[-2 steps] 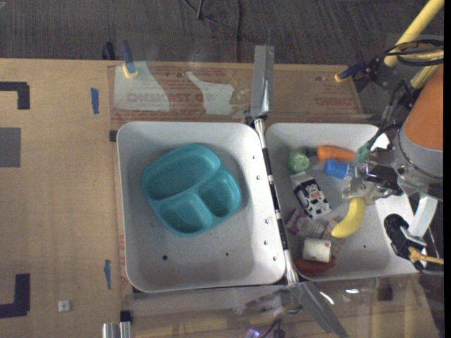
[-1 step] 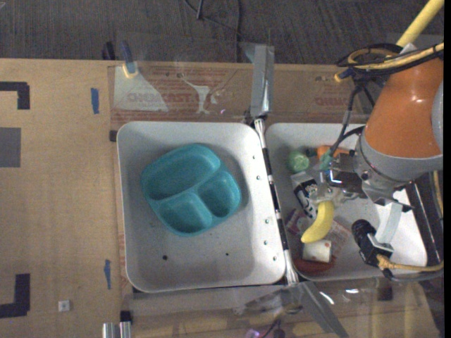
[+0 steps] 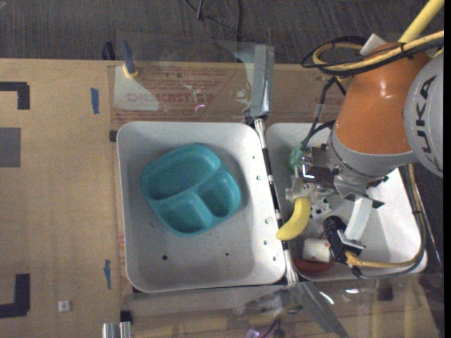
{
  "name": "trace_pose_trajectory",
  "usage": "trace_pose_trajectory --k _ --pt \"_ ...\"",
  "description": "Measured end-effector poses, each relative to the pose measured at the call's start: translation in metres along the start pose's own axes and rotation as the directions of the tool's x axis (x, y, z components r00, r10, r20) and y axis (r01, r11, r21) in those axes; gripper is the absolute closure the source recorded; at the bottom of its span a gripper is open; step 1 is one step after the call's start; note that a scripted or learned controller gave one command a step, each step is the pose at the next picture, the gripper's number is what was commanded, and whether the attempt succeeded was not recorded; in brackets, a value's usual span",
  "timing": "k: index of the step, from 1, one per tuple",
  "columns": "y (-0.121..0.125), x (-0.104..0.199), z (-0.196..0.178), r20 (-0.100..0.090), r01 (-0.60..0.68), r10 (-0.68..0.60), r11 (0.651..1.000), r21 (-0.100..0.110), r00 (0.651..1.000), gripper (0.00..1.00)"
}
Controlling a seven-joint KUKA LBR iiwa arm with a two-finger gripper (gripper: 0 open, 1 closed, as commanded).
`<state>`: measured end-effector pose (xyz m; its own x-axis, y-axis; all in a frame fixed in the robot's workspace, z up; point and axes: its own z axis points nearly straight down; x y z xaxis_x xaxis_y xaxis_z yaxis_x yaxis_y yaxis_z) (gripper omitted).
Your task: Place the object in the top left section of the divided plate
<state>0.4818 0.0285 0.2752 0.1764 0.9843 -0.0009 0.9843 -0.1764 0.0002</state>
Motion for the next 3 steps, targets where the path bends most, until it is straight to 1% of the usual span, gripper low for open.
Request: trace_pose_trajectory --k 1,2,3 --pt "0.039 0.058 0.03 0.0 -0.134 0.134 0.991 0.0 0.991 1.0" --pt "0.03 0.107 -0.002 0.0 0.012 -0.012 1.0 -0.001 1.0 1.0" --pt "0.046 0.046 0.051 0.0 0.075 -0.075 0.997 0.003 0.997 1.0"
